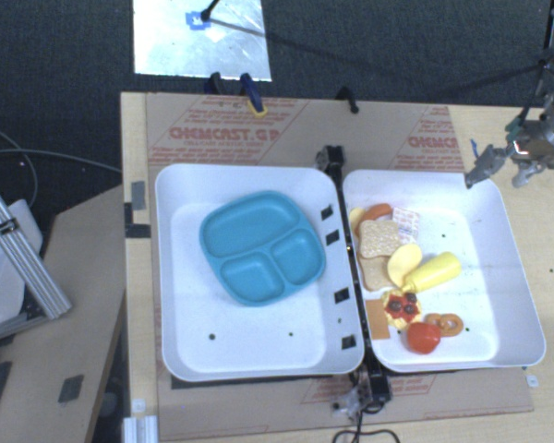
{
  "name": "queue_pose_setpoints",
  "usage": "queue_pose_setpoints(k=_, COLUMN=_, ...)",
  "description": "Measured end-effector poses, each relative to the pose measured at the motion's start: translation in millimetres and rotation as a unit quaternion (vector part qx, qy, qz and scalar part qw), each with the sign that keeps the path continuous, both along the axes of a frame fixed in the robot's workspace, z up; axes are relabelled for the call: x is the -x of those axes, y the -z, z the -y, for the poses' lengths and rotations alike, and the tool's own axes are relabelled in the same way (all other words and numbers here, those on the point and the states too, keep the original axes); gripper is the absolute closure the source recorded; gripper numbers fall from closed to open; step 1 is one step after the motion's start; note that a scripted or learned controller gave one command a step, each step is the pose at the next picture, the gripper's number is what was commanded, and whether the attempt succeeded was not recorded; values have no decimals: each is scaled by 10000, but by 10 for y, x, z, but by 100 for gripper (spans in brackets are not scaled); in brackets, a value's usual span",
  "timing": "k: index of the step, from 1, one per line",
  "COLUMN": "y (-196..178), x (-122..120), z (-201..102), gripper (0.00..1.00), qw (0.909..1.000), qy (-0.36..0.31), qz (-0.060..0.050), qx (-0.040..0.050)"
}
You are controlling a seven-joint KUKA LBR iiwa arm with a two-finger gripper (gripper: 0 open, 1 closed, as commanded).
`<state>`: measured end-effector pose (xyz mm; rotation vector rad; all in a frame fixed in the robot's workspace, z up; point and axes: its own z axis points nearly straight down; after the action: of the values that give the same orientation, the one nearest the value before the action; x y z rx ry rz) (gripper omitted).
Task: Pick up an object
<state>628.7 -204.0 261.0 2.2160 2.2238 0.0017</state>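
While the arm waits at the far right of the bench (415, 127), the scene reads across like this: the left bin (189, 340) holds one blue divided tray (261, 246) with three compartments, lying a little askew near the bin's middle, and nothing else that I can make out. Along the seam between the two bins sit a few small dark clips, hard to count surely. The right bin (499, 247) carries all the small toy food, bunched against its left wall: one pinkish sausage piece (377, 212) at the top, one small white packet (405, 219) beside it, what look like two bread slices (380, 239) overlapping below, one pale yellow round piece (404, 263), one yellow bottle (433, 270) lying on its side, one little pizza-like piece (402, 306), one red tomato (423, 337) and one small ring like a pretzel (446, 322). The gripper (500, 161) hangs over the bin's upper right corner, its jaws spread apart with nothing between them. Every pickable piece lies down and to the left of those jaws, well apart from them. The bottle looks the likeliest target to me; its long axis runs from lower left to upper right, so the jaws would probably need to straddle it across that line.
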Motion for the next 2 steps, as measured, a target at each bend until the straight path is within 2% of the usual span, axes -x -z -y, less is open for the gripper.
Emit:
queue_pose_setpoints(k=1, y=-477, x=-64, z=25, gripper=0, qw=10000, qy=-13, qz=27, qx=7)
queue_pose_setpoints(k=2, y=-447, x=-57, z=24, gripper=0, qw=10000, qy=-11, qz=6, qx=5)
